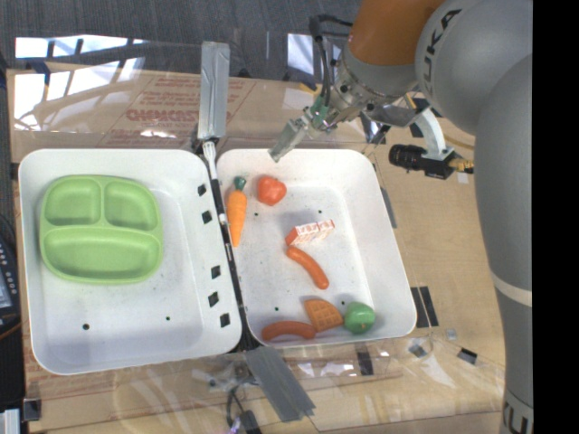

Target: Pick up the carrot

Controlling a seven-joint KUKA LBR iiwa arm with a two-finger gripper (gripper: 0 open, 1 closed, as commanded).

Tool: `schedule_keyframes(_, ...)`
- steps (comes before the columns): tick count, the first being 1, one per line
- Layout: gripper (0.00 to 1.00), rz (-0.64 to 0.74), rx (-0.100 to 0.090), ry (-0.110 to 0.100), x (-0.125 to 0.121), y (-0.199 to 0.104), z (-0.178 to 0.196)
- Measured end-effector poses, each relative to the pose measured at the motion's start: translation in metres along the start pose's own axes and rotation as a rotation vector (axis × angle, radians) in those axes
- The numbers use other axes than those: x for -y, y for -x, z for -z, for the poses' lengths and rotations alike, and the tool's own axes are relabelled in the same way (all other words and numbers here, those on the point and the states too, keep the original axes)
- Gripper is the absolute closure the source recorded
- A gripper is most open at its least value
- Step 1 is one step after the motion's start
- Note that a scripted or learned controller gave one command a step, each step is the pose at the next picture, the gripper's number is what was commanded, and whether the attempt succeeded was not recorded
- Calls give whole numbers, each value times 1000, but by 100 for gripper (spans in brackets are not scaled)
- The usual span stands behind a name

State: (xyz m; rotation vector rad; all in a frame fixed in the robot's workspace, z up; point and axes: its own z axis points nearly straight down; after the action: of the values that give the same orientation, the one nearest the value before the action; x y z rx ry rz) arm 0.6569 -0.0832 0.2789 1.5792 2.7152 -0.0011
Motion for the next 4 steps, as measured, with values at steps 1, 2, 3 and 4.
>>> schedule_keyframes(1,0,202,0,0,-16,-29,-46)
schedule_keyframes(2,0,475,0,0,13,-52,-87)
schedule_keyframes(3,0,727,-1,-1,19,-47,-87)
schedule_keyframes(4,0,821,-2,0,43,-14,-180)
